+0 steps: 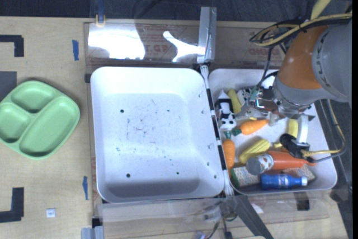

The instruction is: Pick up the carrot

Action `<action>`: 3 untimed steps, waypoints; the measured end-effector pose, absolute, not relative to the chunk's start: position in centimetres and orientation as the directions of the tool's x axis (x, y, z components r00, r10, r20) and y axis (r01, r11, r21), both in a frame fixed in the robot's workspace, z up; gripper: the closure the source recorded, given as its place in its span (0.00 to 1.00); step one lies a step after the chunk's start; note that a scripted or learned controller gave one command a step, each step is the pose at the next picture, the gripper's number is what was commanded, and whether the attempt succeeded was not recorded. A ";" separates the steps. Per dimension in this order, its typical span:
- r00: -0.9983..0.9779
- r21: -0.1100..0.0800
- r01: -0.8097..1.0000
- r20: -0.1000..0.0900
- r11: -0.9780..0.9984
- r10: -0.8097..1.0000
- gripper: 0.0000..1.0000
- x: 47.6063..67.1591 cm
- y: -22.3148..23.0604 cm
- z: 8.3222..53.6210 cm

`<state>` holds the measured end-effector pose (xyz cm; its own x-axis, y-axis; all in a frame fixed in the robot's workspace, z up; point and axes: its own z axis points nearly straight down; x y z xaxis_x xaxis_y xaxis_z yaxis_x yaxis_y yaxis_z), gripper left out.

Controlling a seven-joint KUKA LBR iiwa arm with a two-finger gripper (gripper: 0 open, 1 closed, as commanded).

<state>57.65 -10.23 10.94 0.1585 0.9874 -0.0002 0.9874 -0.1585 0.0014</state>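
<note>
The jaws (pixel 267 111) hang low over the right bin (pixel 327 173), at the end of the grey arm (pixel 313 67) with its orange band; the wrist body covers them, so whether they stand open or closed cannot be told. Just below and slightly left of them lies a carrot (pixel 253 127), touching or nearly touching the tool. Its long axis runs left to right with a slight upward tilt toward the right; the green leafy end points left toward the bin divider, and the orange tip points right, under the wrist. It does not show between the jaws.

A second carrot-like orange piece (pixel 229 153) lies lower, against the left wall of the same bin, standing nearly top to bottom in the view. Near it lie one yellow corn cob (pixel 254 148), one red-orange bottle with a grey cap (pixel 277 163), and one blue bottle (pixel 282 181) along the near wall.

There are two white bins on the counter (pixel 42 39); the left bin (pixel 151 131) sits beside the right one. One green divided plate (pixel 36 118) rests at far left.
</note>
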 end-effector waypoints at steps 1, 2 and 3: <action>0.191 -0.003 0.982 0.001 -0.191 0.982 0.00 53.0 -12.8 13.5; 0.104 0.001 0.995 -0.001 -0.104 0.995 0.00 57.4 -10.4 8.9; 0.110 0.004 0.994 -0.001 -0.110 0.994 0.00 52.0 -13.8 8.7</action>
<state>51.95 -13.84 8.68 0.1102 0.9939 -0.0008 0.9939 -0.1102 0.0040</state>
